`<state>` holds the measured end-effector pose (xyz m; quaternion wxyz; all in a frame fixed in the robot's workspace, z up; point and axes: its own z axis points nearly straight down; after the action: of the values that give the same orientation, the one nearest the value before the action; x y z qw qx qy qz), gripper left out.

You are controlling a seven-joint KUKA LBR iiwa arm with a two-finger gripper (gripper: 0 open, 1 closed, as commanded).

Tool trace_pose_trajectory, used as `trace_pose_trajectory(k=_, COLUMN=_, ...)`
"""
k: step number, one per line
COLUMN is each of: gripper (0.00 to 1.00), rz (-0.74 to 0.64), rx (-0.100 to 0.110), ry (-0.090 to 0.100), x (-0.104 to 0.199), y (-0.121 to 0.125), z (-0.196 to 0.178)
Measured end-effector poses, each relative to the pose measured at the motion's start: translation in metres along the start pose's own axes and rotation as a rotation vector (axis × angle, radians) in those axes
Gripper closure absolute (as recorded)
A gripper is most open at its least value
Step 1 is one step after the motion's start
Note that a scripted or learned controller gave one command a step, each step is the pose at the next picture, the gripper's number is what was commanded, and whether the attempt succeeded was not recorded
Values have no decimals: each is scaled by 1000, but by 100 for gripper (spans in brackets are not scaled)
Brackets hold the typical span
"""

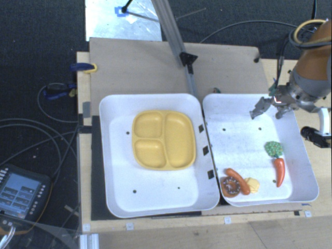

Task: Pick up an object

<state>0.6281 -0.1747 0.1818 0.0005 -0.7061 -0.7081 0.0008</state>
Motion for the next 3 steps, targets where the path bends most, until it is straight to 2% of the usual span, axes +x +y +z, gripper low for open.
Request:
trace_pose_trajectory(k=1, gripper=0, rz=2, rx=0, ry=0, x=-3, y=0, z=42)
trace_pose_trajectory(k=2, gripper=100, rz=2, rx=-7, ry=-1, x=-4, y=2, z=28)
trace_pose_trajectory(k=3, gripper=100, rz=0, rx=-9, ry=-1, x=-6, y=2, z=-16)
